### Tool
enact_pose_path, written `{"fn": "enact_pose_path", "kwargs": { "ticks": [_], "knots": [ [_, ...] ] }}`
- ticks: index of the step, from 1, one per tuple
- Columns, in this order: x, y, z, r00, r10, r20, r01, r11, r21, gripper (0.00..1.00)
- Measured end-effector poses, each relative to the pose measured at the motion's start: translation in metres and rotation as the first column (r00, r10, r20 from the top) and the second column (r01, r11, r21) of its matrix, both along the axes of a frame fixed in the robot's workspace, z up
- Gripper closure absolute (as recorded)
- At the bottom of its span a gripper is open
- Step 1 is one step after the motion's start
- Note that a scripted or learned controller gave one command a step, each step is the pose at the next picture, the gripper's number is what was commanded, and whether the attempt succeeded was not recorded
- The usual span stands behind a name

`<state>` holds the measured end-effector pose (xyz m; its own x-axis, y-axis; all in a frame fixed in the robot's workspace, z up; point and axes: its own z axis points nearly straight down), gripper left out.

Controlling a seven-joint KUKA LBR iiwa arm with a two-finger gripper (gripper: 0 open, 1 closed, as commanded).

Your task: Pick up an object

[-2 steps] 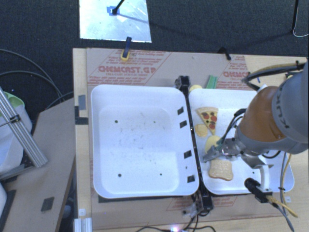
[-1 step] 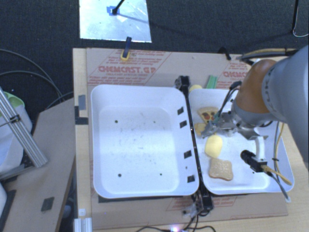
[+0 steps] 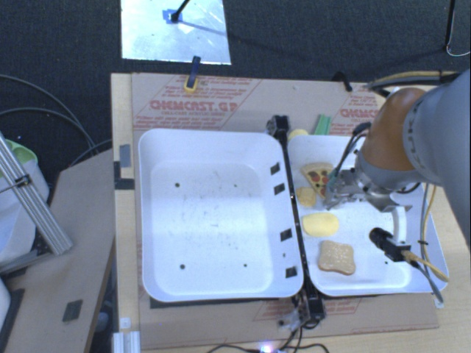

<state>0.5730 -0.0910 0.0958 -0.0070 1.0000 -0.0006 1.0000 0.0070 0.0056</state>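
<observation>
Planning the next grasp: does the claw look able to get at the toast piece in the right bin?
Probably yes. The toast piece lies flat with bare bin floor around it, apart from the yellow piece; the claw hangs close above the same bin.

A single fixed camera looked down from above the desk (image 3: 221,94) at a slant, far enough back to take in both white bins whole: the left bin (image 3: 213,219) mid-frame, the right bin (image 3: 368,271) toward the right. Dark floor (image 3: 59,35) lay beyond the far edge, and the arm (image 3: 419,138) entered from the right.
</observation>
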Motion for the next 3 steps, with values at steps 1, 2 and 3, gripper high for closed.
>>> {"fn": "enact_pose_path", "kwargs": {
  "ticks": [1, 2, 3],
  "knots": [
    [0.003, 0.079, 0.094, 1.0, 0.005, 0.004, -0.005, 1.0, 0.004, 1.0],
    [-0.027, 0.114, 0.088, 1.0, 0.0, -0.007, 0.0, 1.0, 0.002, 1.0],
    [-0.055, 0.075, 0.206, 1.0, -0.008, 0.007, 0.008, 1.0, 0.0, 1.0]
  ]
}}
